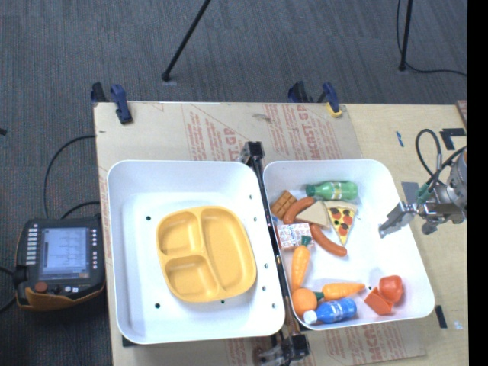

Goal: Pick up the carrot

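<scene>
At the far left, off the bench, a dark handheld control pendant with a pale screen and an orange underside [59, 261] lies on the ribbed grey carpet. The bench top is a sheet of tan cardboard printed with red lettering [213, 128], held at its back edge by blue clamps [120, 101]. On it, the left shallow white plastic bin with rounded corners [130, 204] holds a smooth yellow plastic tray divided into three compartments [206, 254], lying flat near the middle. Just beside it, the right shallow white plastic bin [381, 181] carries a cluster of glossy toy foods along its left half. The task's orange tapered plastic carrot with a green top [300, 264] lies near the bin's left wall, pointing toward the front, its green end touching a small white printed carton [293, 235]. Behind it sit a brown ridged waffle piece [283, 203], a red-brown sausage [328, 242], a triangular pizza slice [341, 219] and a green bottle lying on its side [333, 191]. At the front lie a round orange fruit [304, 300], a second, smaller orange carrot [343, 289], a blue and white bottle [335, 311] and a red pepper [387, 291]. At the right, the grey metal gripper [396, 221] hangs over the bin's right rim, well apart from the carrot, its fingers seeming slightly parted with nothing between them.
</scene>
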Motion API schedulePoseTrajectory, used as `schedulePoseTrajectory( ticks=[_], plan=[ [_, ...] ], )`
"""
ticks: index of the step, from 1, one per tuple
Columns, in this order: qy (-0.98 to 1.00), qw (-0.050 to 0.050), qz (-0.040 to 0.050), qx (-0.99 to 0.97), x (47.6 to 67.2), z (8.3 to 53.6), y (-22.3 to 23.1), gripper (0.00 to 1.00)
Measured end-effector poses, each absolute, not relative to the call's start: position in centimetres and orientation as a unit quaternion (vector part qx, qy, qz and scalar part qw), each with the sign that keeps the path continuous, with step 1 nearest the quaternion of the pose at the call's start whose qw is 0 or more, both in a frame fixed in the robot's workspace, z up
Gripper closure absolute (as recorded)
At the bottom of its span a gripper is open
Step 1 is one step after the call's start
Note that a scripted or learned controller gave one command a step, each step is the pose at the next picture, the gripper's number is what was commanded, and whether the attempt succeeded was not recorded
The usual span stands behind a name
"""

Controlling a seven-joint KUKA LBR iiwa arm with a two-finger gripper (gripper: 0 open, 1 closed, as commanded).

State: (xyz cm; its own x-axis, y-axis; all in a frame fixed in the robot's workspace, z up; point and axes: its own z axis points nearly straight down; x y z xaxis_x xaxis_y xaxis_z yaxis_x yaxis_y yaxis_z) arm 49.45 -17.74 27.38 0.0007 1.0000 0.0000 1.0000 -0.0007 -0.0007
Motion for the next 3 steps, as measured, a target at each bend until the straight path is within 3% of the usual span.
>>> schedulePoseTrajectory(
  ticks=[1, 2, 3],
  plan=[
    [-0.643, 0.002, 0.0010, -0.766, 47.5, 16.8, -11.8, 0.00],
    [-0.598, 0.002, 0.0009, -0.802, 53.7, 8.7, -14.6, 0.00],
    [-0.421, 0.001, 0.0008, -0.907, 62.5, 8.7, -16.4, 0.00]
  ],
)
